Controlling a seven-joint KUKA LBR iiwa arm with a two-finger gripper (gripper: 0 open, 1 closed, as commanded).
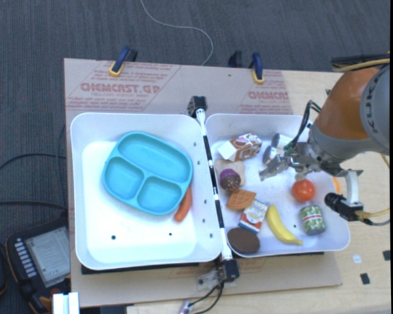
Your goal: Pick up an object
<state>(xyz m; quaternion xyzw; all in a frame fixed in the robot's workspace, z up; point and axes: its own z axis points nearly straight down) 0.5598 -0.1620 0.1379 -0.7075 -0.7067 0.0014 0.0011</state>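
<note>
The right bin point(340, 241) holds several toy foods: a brown wrapped snack point(246, 145), a purple fruit point(229, 178), an orange waffle piece point(241, 199), a red-and-white packet point(252, 218), a banana point(282, 226), a red tomato point(303, 190), a green can point(312, 219) and a dark round cookie point(243, 241). My gripper point(270, 162) hovers over the bin's middle, left of the tomato and right of the purple fruit. Its fingers stand open with only white bin floor between them.
The left bin point(82, 175) holds a blue divided plate point(147, 173), with an orange carrot point(183, 207) beside its right edge. A divider rail point(209, 175) separates the bins. Clamps point(257, 69) sit on the bench's far edge. The arm's orange band point(347, 106) crosses the right bin's far right corner.
</note>
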